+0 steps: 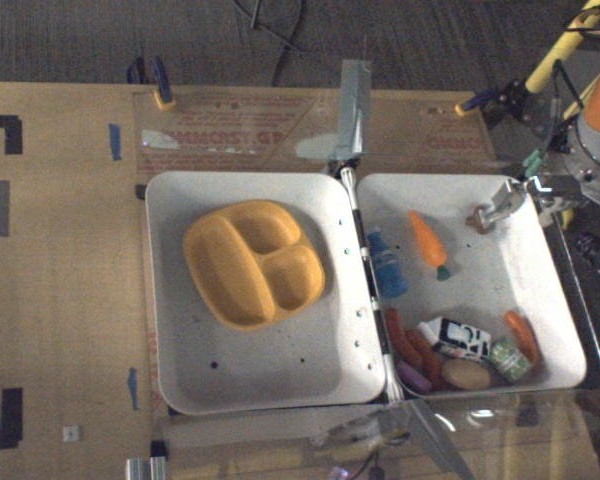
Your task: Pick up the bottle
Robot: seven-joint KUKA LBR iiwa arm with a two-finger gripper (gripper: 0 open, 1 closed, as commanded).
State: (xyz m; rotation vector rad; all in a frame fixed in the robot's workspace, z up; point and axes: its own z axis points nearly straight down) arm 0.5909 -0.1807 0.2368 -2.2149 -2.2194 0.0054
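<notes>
At the near edge of the right shallow white plastic bin [555,268], a cluster of small things lay packed along the front wall: a purple oblong piece [414,377], two red sausage-shaped pieces [407,347], a brown rounded potato-like lump [466,374], a black-and-white printed carton [459,337], a small green-labelled can [511,360] and an orange-red capsule-shaped piece [521,334] by the right wall. Beyond that crowd the bin floor was open and smooth. The small blue plastic bottle [385,264] lay on its side tight against the bin's left wall, beside the divider, with bare floor on its right. An orange plastic carrot with a green tip [430,242] lay near it, apart from it, toward the middle.

In the left white bin [170,298], a yellow-orange moulded plastic tray with three rounded compartments [253,262] sat toward the far middle, with free floor all around, widest at the front.

At the far right corner of the right bin, the metal gripper [491,213] hung over the rim area, well apart from the bottle; whether it was spread or pressed together could not be told. The bins rested on a tan, board-like desk [60,268] marked with blue tape strips [114,141].
</notes>
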